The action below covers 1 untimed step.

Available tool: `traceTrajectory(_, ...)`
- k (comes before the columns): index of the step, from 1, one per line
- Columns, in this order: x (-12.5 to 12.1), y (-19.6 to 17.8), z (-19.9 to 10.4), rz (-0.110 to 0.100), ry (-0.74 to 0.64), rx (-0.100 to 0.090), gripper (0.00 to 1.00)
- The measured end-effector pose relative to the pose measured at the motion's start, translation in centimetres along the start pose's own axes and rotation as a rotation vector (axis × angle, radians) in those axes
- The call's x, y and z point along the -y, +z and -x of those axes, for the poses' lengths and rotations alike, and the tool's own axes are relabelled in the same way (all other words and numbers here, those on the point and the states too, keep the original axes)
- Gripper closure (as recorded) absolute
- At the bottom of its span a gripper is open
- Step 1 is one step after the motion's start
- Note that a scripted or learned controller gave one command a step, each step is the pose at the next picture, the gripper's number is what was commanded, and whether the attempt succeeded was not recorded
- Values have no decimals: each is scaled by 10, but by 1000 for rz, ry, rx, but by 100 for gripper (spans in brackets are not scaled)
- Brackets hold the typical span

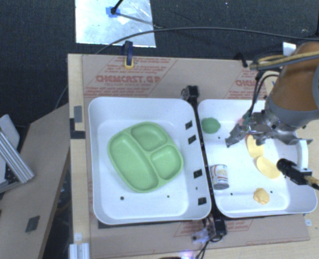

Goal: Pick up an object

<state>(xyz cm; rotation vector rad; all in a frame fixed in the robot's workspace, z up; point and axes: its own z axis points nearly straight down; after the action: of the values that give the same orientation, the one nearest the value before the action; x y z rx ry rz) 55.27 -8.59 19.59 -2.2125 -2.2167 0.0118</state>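
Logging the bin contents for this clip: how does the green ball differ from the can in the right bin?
The ball is plain green and round; the can is a cylinder, pale with a printed label. The ball sits near the bin's far end, the can nearer the camera, close to the divider. The ball looks a little smaller than the can. Both rest in the right bin, apart from the tool.

Open white floor in the right bin (pixel 240 205) along its near-left stretch, between small can (pixel 219 176) and yellow lump (pixel 261 196). Crowded toward the far right: arm (pixel 297 90) overhead, yellow pieces (pixel 263 158) beneath, green ball (pixel 210 125) just beside the divider. In the left bin (pixel 102 144), green divided plate (pixel 144 156) across the middle (bare margins all round it).
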Motion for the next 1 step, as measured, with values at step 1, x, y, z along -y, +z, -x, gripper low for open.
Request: traceTrajectory(1, -2, -7, 0, 12, -2, 1, 0)
